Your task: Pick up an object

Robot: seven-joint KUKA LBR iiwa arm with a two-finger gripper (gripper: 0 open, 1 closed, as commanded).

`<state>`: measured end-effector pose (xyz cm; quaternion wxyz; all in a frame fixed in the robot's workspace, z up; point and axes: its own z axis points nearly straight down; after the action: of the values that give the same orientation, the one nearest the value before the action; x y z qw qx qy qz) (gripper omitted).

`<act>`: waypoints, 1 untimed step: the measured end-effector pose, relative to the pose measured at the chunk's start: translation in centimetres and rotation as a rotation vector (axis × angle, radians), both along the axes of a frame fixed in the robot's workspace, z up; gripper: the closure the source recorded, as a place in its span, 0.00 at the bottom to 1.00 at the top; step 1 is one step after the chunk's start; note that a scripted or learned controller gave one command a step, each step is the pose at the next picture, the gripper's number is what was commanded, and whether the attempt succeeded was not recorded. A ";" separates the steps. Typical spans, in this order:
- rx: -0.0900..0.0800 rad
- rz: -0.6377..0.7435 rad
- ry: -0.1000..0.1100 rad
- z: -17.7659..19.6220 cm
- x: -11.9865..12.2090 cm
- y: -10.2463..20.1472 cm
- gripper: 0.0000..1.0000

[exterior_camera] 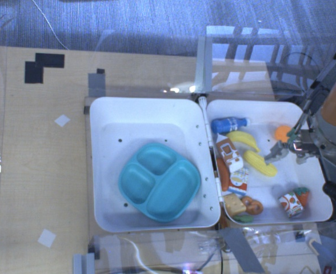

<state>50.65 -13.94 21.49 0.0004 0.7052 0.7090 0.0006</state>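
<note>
Left bin — teal divided plate inside.

Arm: cut off at 3 o'clock edge. Gripper: finger gap too small to judge. Orange object: partly hidden behind gripper.

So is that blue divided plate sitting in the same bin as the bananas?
No, the blue divided plate lies in the left bin, while the bananas lie in the right bin.

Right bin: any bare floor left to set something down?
Right white bin: bare floor between the yellow toy corn cob and the small printed can. Crowded along the divider: blue bottle, yellow banana, red-white carton. Gripper sits over the corn.
</note>
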 end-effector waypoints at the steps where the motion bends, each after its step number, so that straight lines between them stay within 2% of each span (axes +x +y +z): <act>1: -0.002 -0.126 -0.011 -12.6 6.7 2.4 0.00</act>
<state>57.39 -11.56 8.87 0.0050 0.7483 0.6633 0.0041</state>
